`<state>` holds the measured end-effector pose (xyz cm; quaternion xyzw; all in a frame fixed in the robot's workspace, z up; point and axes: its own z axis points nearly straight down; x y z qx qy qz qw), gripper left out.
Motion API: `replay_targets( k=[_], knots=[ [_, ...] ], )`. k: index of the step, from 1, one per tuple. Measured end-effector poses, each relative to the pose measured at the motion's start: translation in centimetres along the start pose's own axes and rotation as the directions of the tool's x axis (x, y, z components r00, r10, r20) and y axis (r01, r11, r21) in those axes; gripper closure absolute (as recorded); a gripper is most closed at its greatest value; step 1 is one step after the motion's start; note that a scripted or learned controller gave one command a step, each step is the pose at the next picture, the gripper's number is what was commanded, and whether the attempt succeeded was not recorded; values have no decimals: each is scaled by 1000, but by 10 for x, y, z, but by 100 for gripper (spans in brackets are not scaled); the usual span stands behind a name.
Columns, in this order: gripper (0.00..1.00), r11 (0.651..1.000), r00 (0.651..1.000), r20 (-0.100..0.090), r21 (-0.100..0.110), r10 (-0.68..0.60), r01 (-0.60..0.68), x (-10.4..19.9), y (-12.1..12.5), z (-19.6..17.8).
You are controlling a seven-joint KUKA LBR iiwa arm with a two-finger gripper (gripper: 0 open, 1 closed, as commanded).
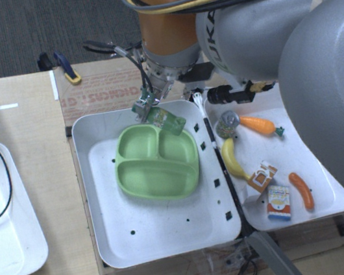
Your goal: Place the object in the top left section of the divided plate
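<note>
Object: small green packet [168, 120], tilted, over the far rim of the divided plate, at the edge of its far right section.
Gripper: gripper [147, 105], just beyond the packet's far left end, at the back rim of the left bin; clamped on the packet as far as can be seen, its near end poking out toward the plate.
Divided plate: green divided plate [158, 162], three sections, two small ones at the far side and one long one at the near side; lying slightly turned in the left bin.
Plate contents: nothing seen flat inside the sections; packet overlapping the far right one.
Left bin: white left bin [163, 234], holding the plate in its far half, bare floor near the front.
Right bin: white right bin [321, 196], touching the left bin along the shared wall.
Right bin contents: banana [230, 159] beside the shared wall; carrot [259, 125] farther back; round dull can top [227, 124] just left of the carrot; small orange-and-white carton [262, 177] and a boxed pack [278, 203] near the front; red sausage [302, 190] to their right.
Arm: grey arm [301, 45] with orange band, covering the far right.
</note>
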<state>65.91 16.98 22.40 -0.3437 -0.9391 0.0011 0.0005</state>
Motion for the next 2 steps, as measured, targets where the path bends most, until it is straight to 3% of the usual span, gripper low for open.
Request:
replay_targets(
  k=[1,2],
  knots=[
    [0,1000,1000,0,0,1,-1,-1,0,0],
    [0,1000,1000,1,-1,-19,19,24,-6,62]
  ],
)
